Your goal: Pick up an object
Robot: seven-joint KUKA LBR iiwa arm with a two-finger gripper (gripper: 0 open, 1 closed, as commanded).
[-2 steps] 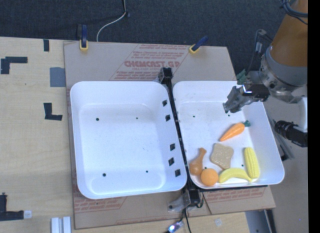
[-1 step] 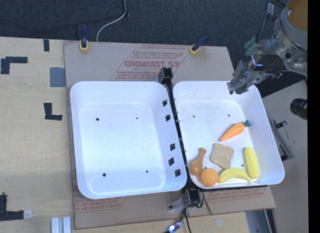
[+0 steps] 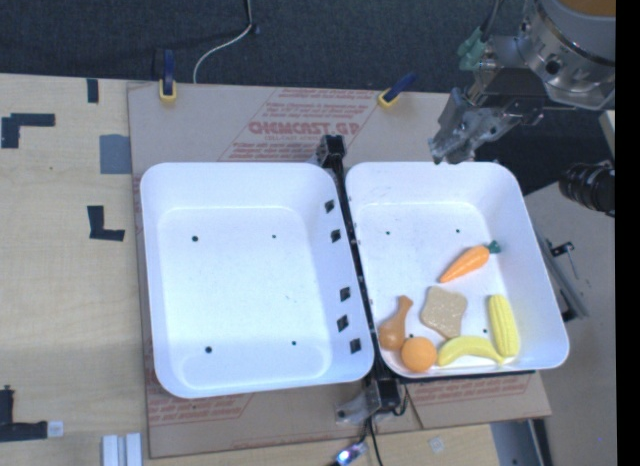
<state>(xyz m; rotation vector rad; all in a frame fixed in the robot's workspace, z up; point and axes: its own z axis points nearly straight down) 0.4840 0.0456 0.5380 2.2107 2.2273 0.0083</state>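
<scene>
The right bin (image 3: 390, 199) holds several toy foods near its front right corner: a carrot (image 3: 466, 262), a slice of bread (image 3: 443, 311), a corn cob (image 3: 503, 325), a banana (image 3: 468, 351), an orange (image 3: 418, 354) and a chicken drumstick (image 3: 396, 324). My gripper (image 3: 458, 140) hangs high above the bin's far right edge, well away from the food. Nothing shows between its fingers.
The left bin (image 3: 160, 254) lies beside the right one, joined by a black clip strip (image 3: 343, 254). Both rest on a cardboard sheet (image 3: 290, 124) clamped at the back. A white cable (image 3: 225, 39) runs along the far side.
</scene>
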